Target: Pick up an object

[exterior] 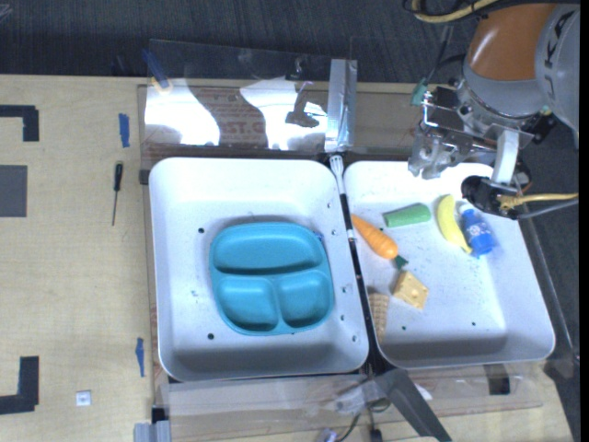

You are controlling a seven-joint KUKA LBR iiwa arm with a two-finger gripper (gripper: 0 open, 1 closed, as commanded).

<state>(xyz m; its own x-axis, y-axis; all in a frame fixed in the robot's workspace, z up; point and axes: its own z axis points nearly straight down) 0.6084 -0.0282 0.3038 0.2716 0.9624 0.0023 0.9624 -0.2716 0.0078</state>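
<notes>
Above the right bin's (515, 339) far edge, the gripper (440, 159) is hovering with nothing visibly held; its state cannot be judged. Carrot (375, 238), green block (407, 215), banana (448, 219) and cheese wedge (410, 290) are lying ungrasped in this bin; the pick is not yet done.

Both white bins, the left bin (175, 247) and the right bin (479, 293), look like smooth moulded plastic with a soft sheen, and the blue divided tray (271, 274) has the same smooth, faintly glossy plastic look. The carrot (375, 238), green block (407, 215) and banana (448, 219) seem matt plastic toys, while the bench (64, 274) looks like pale, matt wood. A clear glossy sheet (239, 109) behind the bins throws bright glare
</notes>
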